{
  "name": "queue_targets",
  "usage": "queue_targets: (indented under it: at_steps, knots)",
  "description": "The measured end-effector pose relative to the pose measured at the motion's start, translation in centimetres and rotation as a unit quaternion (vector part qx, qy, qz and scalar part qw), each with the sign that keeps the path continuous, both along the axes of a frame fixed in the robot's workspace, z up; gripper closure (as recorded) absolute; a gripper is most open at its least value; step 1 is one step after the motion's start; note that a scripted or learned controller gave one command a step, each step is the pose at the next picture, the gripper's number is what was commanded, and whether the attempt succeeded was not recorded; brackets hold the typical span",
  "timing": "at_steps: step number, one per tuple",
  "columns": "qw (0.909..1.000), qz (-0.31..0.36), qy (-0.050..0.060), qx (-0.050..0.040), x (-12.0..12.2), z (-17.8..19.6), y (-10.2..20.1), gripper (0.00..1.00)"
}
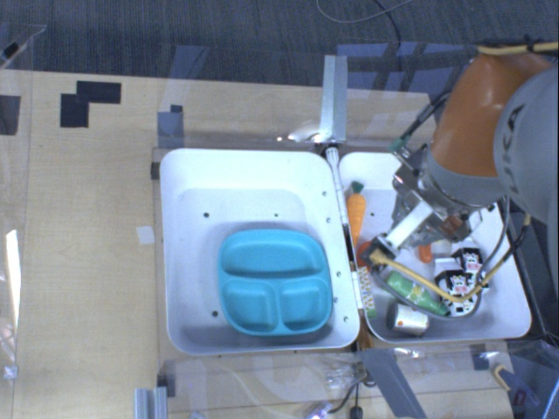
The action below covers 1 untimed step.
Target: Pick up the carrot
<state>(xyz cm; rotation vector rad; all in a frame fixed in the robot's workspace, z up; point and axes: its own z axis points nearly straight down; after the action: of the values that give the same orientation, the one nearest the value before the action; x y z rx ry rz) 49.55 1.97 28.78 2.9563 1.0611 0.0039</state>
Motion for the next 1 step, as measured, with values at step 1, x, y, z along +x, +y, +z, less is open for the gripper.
queue_targets:
  at_steps: [1]
  knots:
    - [0.9814,-0.192,0.001,0.0007,0.22,-3.04,2.81,1.0]
